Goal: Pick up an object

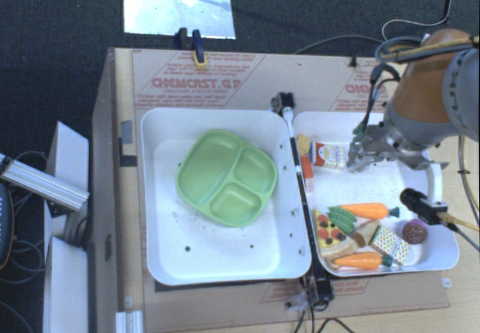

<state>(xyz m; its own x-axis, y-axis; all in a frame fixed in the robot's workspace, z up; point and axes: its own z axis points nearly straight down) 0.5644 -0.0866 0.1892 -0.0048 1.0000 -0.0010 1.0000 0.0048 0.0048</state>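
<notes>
My gripper (360,157) hangs low over the back of the right bin (448,256), coming in from the right under the grey and orange arm (431,91). Its tip is right beside a small white and red carton (328,154), at the carton's right end; contact is unclear. In the front of that bin lie toy foods: an orange carrot (369,211), a second carrot (360,260), a green pod (343,217), a pizza slice (326,228), a patterned block (394,244) and a purple ball (414,232).
The left bin (161,174) holds a green divided plate (227,176). A black rail (298,181) runs between the bins, with a yellow and red piece (304,155) lying beside it. A black fitting (420,206) juts over the right bin's right side.
</notes>
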